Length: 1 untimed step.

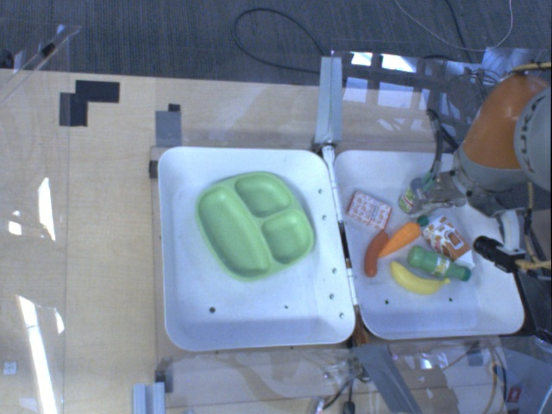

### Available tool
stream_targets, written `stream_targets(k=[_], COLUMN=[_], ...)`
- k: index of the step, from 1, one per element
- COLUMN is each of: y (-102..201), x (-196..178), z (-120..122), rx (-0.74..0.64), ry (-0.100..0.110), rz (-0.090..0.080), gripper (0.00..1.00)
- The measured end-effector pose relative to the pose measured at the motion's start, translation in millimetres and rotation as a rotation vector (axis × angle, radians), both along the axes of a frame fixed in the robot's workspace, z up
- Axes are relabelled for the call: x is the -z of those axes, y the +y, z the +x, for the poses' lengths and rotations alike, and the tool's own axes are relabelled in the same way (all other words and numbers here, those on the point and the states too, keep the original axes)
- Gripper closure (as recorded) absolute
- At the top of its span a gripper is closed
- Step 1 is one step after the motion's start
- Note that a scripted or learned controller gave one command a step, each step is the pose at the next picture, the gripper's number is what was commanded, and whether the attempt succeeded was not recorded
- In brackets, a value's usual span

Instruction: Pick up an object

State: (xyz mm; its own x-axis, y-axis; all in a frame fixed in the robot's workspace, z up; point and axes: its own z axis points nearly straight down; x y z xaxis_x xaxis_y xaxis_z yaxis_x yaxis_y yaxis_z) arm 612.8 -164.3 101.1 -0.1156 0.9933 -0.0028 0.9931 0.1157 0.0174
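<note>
The bench (pixel 103 231) carries two white bins side by side. The left bin (pixel 185 317) holds a green tray (pixel 254 224) with three compartments, lying near the bin's centre. All other places are given from the right bin (pixel 448 317).

The arm (pixel 504 132), grey with an orange band, stands over the right bin's upper right corner. Its gripper (pixel 429 188) hangs above the bin's upper middle; whether it is spread or pressed together cannot be told from this angle. A small green-capped can (pixel 409 202) lies just beside the gripper tip, and contact between them cannot be judged.

Within the right bin, the loose objects cluster in its centre:
- a carton (pixel 447 237) with orange and white print, toward the right wall;
- a green bottle (pixel 438 263), just below the carton and lying on its side;
- a banana (pixel 415 280), touching the bottle's lower side;
- a carrot (pixel 399 240), slanted, between carton and sausage;
- a red sausage (pixel 373 254), near the left wall;
- a pink checked packet (pixel 368 210), above the sausage.
</note>
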Motion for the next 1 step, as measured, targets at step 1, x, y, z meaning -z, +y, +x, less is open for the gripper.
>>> stream_targets(k=[1], y=[40.8], x=[-95.0], z=[46.4], rx=[0.168], ry=[0.009], rz=[0.002], gripper=[1.00])
